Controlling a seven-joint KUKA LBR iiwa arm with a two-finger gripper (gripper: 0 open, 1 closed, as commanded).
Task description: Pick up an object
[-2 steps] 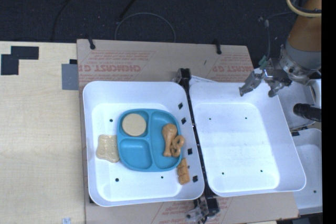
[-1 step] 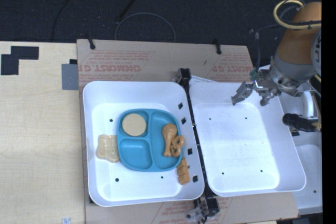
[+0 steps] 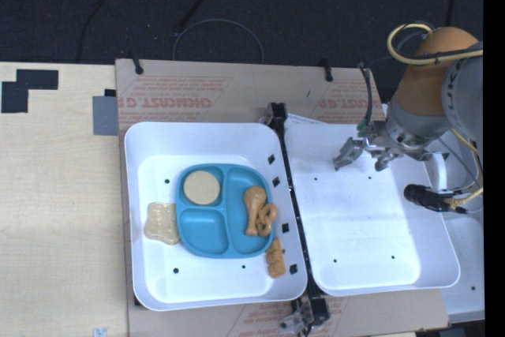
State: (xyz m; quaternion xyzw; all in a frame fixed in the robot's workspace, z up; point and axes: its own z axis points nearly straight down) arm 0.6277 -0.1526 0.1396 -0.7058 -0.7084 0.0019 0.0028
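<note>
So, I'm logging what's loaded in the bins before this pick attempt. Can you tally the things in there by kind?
Blue divided plate: 1
Round tan pieces: 1, on the plate
Tan-brown pieces: 3, on the plate, and beside it
Pale flat pieces: 1, left of the plate
Total: 6, all in the left bin.

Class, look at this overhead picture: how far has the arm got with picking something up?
Nothing looks picked up yet. The claw is open with nothing between its fingers, above the right bin. The round cracker, pretzel and other snacks lie in or beside the blue tray in the left bin. Reaching, grasping and lifting remain.
</note>
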